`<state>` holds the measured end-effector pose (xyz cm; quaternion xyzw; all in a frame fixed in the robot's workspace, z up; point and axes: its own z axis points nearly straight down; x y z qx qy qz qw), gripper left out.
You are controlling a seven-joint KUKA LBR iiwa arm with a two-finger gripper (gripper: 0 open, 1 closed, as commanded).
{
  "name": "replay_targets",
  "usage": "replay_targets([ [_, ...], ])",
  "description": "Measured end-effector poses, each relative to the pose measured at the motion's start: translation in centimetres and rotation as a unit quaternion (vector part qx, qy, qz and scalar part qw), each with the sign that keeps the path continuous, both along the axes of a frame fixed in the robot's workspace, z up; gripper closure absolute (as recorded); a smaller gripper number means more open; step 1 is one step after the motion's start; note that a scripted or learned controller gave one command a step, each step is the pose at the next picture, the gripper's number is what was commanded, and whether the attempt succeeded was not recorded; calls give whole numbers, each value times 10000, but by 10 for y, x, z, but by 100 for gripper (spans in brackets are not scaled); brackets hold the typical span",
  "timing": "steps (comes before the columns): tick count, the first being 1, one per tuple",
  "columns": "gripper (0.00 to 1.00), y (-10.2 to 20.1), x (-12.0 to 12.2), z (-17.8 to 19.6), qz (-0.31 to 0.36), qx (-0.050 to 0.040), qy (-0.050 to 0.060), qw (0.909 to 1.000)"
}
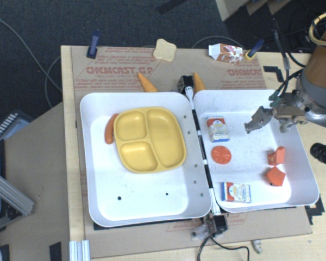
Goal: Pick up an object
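The arm comes in from the right, and its claw (259,119) hangs over the upper part of the right bin (236,99); from where I stand I cannot tell how it is set, and nothing shows in its grip. Below and to the left of it, on the bin floor, lies a small carton with a red top (218,129), and just under that a flat red disc (222,155). Toward the bin's right side sit two orange-red blocks (276,166), one above the other and close together. Near the bottom edge lies a flat little box with a blue and red label (236,192). The left bin (98,162) holds a yellow divided plate (149,139), with a red sausage (110,129) lying right against the plate's left rim. On the table (70,118) behind the bins I see a slice of toy bread (164,49), an orange carrot (147,83) just past the left bin's rim, a small milk carton (226,53) lying on its side, and a blue clip (93,44) at the far left corner.
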<state>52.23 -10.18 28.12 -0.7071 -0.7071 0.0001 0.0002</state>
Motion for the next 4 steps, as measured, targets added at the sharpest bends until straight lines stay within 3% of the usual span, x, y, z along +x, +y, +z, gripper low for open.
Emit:
replay_targets([
  [1, 0, -89, 30, -96, -12, -5, 15, 10000],
  [2, 0, -118, 13, -153, -7, 2, 12, 10000],
  [3, 0, -115, 14, -197, 9, 21, 4, 10000],
  [4, 100, -116, 15, -186, 0, 4, -9, 10000],
])
